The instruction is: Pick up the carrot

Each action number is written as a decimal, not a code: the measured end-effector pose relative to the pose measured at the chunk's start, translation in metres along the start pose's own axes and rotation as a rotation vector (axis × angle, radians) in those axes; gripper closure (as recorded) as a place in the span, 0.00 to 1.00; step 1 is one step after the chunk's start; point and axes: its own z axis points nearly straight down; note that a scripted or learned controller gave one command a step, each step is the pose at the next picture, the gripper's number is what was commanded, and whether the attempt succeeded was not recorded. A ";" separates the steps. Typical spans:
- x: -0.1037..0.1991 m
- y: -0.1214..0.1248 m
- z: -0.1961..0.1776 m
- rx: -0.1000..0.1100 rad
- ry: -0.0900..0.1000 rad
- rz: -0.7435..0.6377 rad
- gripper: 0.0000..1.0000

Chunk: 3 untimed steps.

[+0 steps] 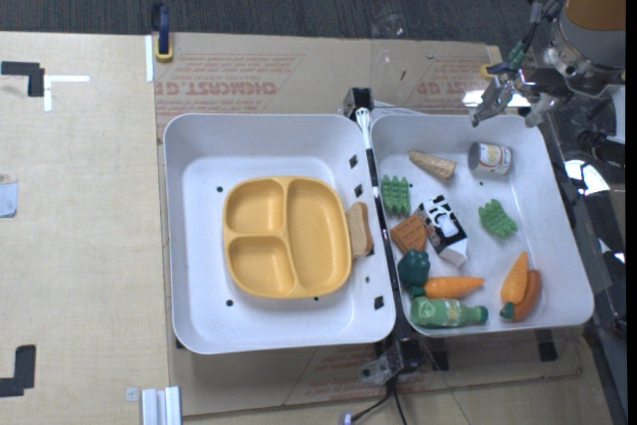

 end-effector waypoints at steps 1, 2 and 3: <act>-0.052 0.000 -0.247 -0.004 -0.002 -0.054 0.00; -0.079 -0.043 -0.034 -0.001 0.000 -0.057 0.00; -0.078 -0.096 0.088 -0.003 0.001 -0.414 0.00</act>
